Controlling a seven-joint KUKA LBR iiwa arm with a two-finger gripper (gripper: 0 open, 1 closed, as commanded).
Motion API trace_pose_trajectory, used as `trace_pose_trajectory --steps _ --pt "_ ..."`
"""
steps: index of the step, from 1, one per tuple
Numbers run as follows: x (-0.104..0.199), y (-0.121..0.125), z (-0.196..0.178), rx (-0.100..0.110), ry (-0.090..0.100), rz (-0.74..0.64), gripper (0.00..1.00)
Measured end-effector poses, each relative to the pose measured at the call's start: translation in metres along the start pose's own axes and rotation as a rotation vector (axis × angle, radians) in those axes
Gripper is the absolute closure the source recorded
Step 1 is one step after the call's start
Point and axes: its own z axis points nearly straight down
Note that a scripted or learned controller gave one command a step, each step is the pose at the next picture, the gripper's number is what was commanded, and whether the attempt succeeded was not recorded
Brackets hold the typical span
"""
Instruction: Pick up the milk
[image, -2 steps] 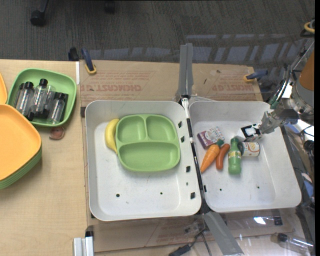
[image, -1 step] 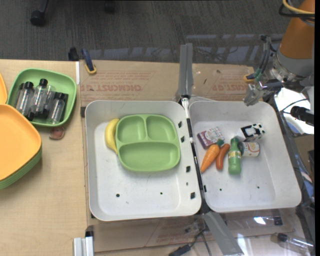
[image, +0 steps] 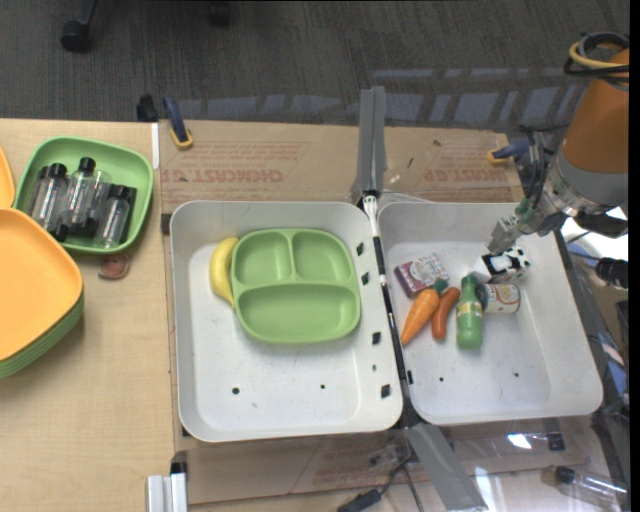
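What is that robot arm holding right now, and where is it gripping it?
Cannot tell: the end effector hangs just above the milk carton in the right bin, with no grip visible.

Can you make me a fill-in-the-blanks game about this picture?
The green divided plastic plate sits in the ___ white bin.
The yellow banana peeks out at the plate's ___ edge.
Beside the green bottle lie two ___ carrots.
The tool is over the ___ bin.

Missing words: left, left, orange, right
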Motion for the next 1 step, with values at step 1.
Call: trace_pose_trajectory --steps 1 --pt "0.0204 -0.0125 0.0374 0.000 0.001 -0.110 1.00"
